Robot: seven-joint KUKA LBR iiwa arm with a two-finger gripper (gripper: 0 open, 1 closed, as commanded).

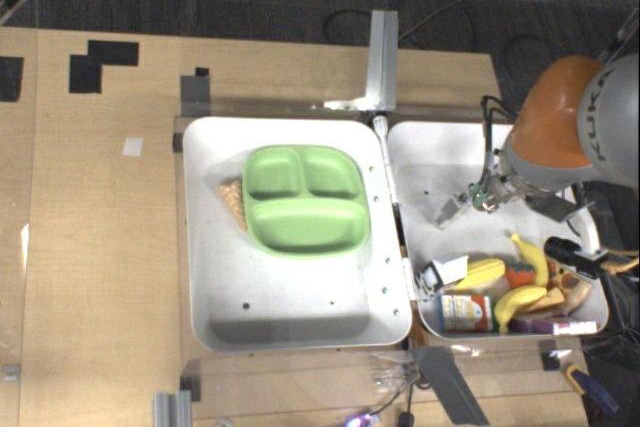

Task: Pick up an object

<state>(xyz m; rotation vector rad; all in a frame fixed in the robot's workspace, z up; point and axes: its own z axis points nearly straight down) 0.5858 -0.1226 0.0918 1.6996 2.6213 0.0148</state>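
Observation:
My gripper (458,206) hangs low over the bare middle of the right bin (430,155), pointing left, with the orange-banded arm (555,115) behind it. No object shows in it. Toward the bin's front lies a heap of items: a yellow banana (532,258), a second banana (520,300), a yellow block (482,273), a labelled can (463,312) on its side, a white card (452,268) and a red piece (520,277). The gripper is above and apart from this heap.
The left bin (290,310) holds a green divided plate (305,198) with a tan textured piece (232,203) tucked at its left edge. A metal post (383,55) stands behind the bins' shared wall. Cables run along the right side.

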